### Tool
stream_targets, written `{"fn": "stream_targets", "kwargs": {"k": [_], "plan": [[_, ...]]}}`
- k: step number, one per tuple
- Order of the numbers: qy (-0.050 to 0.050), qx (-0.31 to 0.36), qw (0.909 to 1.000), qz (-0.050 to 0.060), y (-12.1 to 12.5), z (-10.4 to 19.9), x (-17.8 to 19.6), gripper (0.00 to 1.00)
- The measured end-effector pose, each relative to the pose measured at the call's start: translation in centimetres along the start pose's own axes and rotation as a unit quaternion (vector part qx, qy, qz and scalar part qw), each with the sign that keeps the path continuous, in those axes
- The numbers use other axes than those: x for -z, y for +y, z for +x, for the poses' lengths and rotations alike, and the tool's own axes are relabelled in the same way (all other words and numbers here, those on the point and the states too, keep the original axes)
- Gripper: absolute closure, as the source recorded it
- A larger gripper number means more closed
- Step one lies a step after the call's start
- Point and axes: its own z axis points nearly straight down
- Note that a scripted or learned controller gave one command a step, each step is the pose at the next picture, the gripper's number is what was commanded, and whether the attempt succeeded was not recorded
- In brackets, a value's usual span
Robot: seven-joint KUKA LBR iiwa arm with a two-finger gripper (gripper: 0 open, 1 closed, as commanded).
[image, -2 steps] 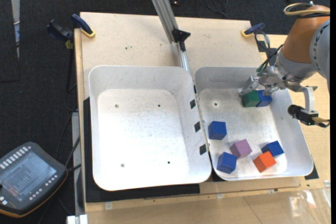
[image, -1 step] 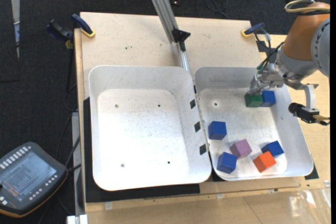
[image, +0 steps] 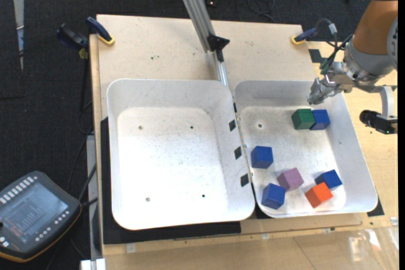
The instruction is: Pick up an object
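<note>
the arm (image: 373,35) comes in from the right, and its gripper (image: 316,95) hangs over the far right corner of the right bin (image: 354,155), just above and beside a green block (image: 303,118). whether the jaws are apart or together cannot be told from this angle, and nothing can be seen held in them. the green block touches a blue block (image: 321,119) on its right, both near the bin's far wall. further toward the near side, another blue block (image: 262,156) sits close to the bin's left wall. a purple block (image: 290,178) lies near the middle of the near half, with a blue block (image: 273,195) just beside it to the near left. an orange block (image: 318,194) and a small blue block (image: 329,179) touch each other near the right near corner. the left bin (image: 126,136) stands next to the right one on the pale bench (image: 158,41). a handheld controller (image: 31,215) rests on the dark floor at the lower left.
</note>
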Motion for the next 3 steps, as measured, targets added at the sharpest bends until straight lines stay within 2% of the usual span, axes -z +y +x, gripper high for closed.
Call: {"fn": "stream_targets", "kwargs": {"k": [2, 3], "plan": [[0.000, 0.000, 1.0000, -0.001, 1.3, -0.6, 10.5, 1.00], [0.002, 0.002, 1.0000, 0.004, -0.1, 4.2, 8.8, 1.00]]}}
